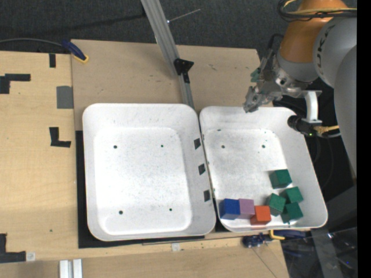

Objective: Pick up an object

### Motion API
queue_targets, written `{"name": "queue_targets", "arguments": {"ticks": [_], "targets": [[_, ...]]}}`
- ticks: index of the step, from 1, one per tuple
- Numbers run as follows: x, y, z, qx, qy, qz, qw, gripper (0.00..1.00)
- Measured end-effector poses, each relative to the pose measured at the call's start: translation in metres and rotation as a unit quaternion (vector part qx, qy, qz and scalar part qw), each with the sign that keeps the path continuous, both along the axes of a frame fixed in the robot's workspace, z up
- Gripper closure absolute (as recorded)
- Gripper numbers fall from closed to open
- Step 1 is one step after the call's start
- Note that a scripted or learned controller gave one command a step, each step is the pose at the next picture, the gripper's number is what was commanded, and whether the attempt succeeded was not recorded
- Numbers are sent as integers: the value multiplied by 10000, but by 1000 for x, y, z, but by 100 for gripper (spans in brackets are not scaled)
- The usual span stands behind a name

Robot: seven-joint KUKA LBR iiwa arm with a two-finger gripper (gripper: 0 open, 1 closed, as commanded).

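Small blocks lie in the near end of the right bin: a blue block, a purple block, an orange block and several green blocks. My gripper hangs over the far rim of the right bin, well away from the blocks. Nothing shows between its fingers.
The left bin sits beside the right one. A grey metal pole slants down to the gap between the bins. Black tape marks and a blue and yellow item lie on the wooden bench at left.
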State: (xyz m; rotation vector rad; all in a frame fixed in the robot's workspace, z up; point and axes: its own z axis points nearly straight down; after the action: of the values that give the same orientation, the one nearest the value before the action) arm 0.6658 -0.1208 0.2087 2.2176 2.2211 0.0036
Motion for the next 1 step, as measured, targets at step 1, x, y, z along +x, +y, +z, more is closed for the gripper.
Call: {"name": "queue_targets", "arguments": {"ticks": [1], "targets": [[4, -9, 55, -5, -9, 1, 10000, 100]]}}
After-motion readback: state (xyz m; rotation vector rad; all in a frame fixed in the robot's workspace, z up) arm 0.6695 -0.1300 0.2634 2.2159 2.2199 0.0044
